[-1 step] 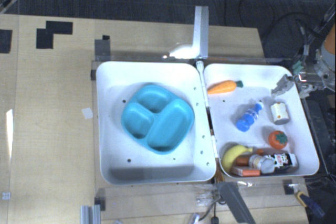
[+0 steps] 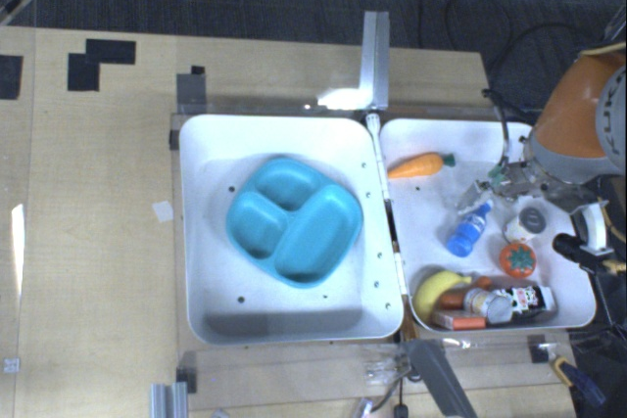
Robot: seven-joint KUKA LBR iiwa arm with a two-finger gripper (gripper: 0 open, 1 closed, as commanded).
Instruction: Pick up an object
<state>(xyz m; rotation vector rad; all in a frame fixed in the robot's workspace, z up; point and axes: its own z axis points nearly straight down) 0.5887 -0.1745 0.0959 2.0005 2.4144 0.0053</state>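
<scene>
The right bin [image 2: 431,210] holds several objects. An orange carrot [image 2: 416,165] lies near its far left corner. A small blue bottle [image 2: 468,230] lies tilted in the middle. A red-orange round fruit [image 2: 518,258] sits to its right. Along the near wall lie a yellow fruit [image 2: 438,289], a dark bottle with a white label [image 2: 514,299] and a small orange piece [image 2: 458,319]. My gripper [image 2: 514,181] hangs over the right half of this bin, just right of and above the blue bottle, with the grey arm and orange band [image 2: 583,108] behind it.
The left bin [image 2: 206,210] carries a blue divided plate [image 2: 294,220] at its centre. A metal post [image 2: 376,64] stands at the back between the bins. Cables trail near the arm at the right. A grey round part [image 2: 532,218] sits below the gripper.
</scene>
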